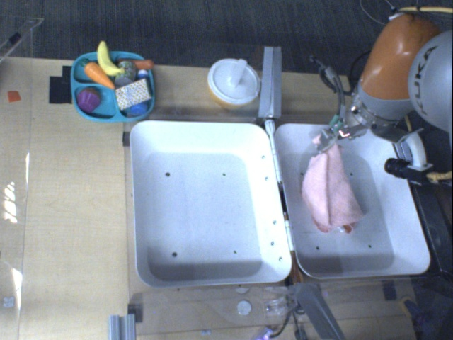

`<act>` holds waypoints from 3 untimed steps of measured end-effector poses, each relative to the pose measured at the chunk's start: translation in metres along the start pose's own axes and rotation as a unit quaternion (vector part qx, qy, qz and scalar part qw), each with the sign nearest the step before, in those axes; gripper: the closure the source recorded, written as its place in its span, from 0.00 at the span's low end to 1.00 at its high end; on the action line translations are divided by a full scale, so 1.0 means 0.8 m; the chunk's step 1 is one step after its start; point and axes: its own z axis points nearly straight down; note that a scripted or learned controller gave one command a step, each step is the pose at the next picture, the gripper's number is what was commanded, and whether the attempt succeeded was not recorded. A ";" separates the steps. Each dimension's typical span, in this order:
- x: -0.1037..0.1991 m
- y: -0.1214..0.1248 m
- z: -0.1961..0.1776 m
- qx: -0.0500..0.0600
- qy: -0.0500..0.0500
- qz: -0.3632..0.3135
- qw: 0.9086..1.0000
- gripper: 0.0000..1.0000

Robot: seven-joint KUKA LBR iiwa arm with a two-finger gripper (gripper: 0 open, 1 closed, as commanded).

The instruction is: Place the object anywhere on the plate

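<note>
Hanging pink cloth point(330, 190), long axis vertical

two white bins point(202, 137), one pink cloth point(330, 193), one blue tray point(106, 109), one lidded cup point(233, 81)

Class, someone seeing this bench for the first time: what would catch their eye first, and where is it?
Most likely the pink cloth hanging from the gripper over the right bin, with the arm's orange band above it. Next, the blue divided plate of bright toy food at the bench's far left corner. The left bin is plain white beside them.
</note>
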 end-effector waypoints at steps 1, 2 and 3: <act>0.000 0.004 -0.063 0.000 0.000 -0.003 1.000 1.00; 0.052 0.011 -0.068 0.000 0.001 -0.203 0.979 1.00; 0.122 0.011 -0.077 -0.001 0.001 -0.394 0.919 1.00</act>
